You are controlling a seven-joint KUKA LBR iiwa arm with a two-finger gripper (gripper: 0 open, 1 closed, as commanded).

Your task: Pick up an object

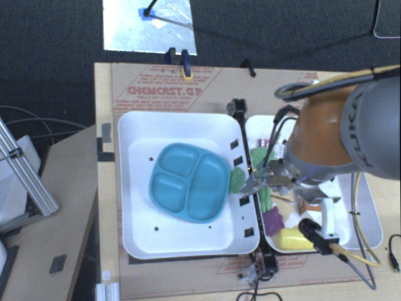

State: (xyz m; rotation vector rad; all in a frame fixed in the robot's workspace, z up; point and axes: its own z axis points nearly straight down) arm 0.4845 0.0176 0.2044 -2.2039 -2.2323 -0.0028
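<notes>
My gripper [253,184] hangs over the divider between the two white bins, low at the left edge of the right bin [374,231]. A soft green thing [237,179] sits right against it on its left, reaching over the right wall of the left bin [131,168]; I cannot tell whether it is held. More green stuff [258,156] lies just behind the gripper in the right bin. A purple object [273,219] and a yellow object [293,238] lie in front of the gripper near that bin's front edge. The arm hides most of the right bin.
A blue divided plate [188,182] lies in the middle of the left bin, with bare white floor around it. Black clips [237,107] sit along the divider between the bins. An orange-and-white piece [311,209] shows under the wrist.
</notes>
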